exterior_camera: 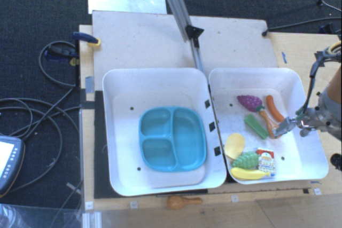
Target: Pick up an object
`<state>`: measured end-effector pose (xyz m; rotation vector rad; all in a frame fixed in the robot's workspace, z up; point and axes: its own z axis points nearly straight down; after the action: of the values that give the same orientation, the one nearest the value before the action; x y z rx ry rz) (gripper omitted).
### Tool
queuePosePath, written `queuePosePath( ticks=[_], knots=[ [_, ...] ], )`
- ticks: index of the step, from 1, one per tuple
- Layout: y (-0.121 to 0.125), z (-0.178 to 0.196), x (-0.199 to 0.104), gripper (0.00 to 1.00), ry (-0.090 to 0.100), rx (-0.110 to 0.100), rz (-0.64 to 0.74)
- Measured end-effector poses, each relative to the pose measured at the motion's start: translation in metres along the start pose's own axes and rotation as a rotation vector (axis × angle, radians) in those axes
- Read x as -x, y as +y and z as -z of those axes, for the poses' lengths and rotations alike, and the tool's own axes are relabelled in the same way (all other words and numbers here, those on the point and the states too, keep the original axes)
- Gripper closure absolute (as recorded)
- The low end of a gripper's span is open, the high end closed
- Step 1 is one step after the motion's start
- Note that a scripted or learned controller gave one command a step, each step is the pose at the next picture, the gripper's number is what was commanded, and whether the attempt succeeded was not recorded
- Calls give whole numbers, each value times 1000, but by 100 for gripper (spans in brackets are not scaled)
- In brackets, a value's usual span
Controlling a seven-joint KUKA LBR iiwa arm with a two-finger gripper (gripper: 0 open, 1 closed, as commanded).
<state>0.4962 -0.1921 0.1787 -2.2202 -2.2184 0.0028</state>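
A bench seen from above at a slant carries two shallow white bins side by side. Off the bench's left edge, black cables loop across dark carpet. The left bin holds a light blue divided tray with three compartments, lying flat near the bin's middle. Just in front of the bins, on the bench edge, lies a small tan wooden object. A grey metal pole slants down from the top toward the seam between the bins. The right bin holds a cluster of toy foods: a purple bunch of grapes toward the back, a green pickle-shaped piece just in front of it, an orange carrot-like piece to its right, a pale yellow chip, a bumpy green piece, a yellow banana along the front wall, and a small red and white packet. The gripper reaches in from the right, low over the bin, its tip just beside the orange and green pieces; whether its fingers are apart or together cannot be told, and nothing is visibly held between them.
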Motion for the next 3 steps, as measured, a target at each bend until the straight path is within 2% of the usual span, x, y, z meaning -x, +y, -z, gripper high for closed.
queuePosePath(
  ticks=[1,2,3],
  knots=[
    [-10,-51,0,0,1,-1,0],
    [-8,-37,1,100,-2,7,0],
    [-7,6,1,100,-3,10,6]
  ],
)
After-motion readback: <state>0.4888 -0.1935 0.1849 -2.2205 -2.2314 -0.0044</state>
